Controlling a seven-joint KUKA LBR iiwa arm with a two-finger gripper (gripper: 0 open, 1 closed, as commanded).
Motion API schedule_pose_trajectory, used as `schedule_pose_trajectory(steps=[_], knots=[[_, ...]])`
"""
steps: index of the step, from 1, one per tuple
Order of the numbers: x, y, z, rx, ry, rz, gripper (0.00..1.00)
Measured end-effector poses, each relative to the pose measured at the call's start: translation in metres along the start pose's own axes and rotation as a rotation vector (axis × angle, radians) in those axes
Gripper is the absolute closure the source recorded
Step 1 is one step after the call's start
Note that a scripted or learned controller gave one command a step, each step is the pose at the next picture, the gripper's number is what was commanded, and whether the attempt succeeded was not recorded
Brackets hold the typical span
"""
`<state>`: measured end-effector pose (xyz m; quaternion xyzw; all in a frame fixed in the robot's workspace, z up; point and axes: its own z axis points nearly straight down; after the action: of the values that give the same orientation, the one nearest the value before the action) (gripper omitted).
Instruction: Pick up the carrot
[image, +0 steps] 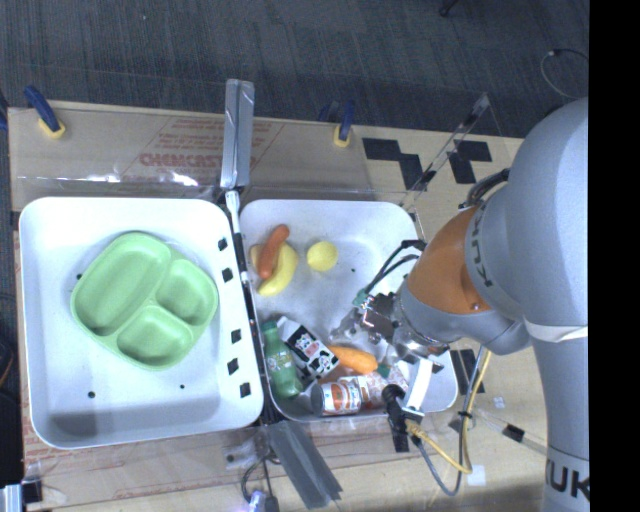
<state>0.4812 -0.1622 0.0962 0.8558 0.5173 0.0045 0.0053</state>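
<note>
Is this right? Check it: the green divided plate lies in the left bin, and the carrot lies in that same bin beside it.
Not quite. The camera view shows the green divided plate in the left bin, as stated, but the carrot lies in the right bin, among the other items near its front, close to the arm's wrist.

Faint red print, perhaps "CHUKCAS", on the cardboard sheet (180, 150); "KU" on the arm (565, 485).
</note>
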Motion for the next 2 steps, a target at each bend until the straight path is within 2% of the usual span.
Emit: schedule_pose_trajectory(steps=[1, 2], knots=[[0.0003, -0.0017, -0.0070, 0.008, 0.000, -0.005, 1.00], [0.0004, -0.0018, -0.0069, 0.009, 0.000, -0.005, 0.00]])
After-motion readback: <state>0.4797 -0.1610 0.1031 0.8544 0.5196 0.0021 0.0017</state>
